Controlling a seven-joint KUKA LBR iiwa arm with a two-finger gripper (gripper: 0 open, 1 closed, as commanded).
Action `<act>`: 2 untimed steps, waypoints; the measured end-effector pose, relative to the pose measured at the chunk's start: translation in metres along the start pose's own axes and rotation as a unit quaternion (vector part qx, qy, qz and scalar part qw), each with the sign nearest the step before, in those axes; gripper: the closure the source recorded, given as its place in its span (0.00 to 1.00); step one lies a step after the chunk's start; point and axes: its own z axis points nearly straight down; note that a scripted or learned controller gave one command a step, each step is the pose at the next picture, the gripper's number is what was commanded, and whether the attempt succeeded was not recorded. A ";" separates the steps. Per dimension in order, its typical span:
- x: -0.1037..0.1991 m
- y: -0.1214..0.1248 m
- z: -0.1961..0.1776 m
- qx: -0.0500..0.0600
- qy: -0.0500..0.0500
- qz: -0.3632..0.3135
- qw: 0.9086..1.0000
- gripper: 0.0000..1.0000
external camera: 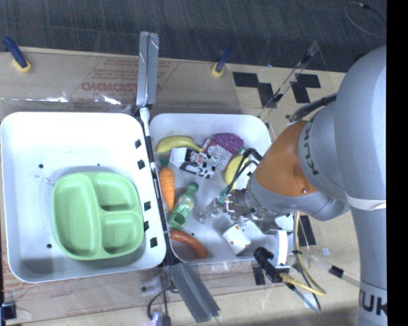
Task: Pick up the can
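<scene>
Lying tilted in the right bin point(262, 129), small white can point(236, 238), gripper point(216, 210) just beside, grip unreadable.

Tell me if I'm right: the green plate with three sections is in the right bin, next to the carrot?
Not quite. The camera view shows the green plate in the left bin, alone. The carrot lies in the right bin, just across the divider, so they are in different bins.
</scene>
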 end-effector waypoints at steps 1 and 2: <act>-0.020 0.004 -0.034 -0.002 -0.001 -0.048 0.999 0.00; -0.032 0.005 0.000 0.000 0.000 -0.177 0.984 0.00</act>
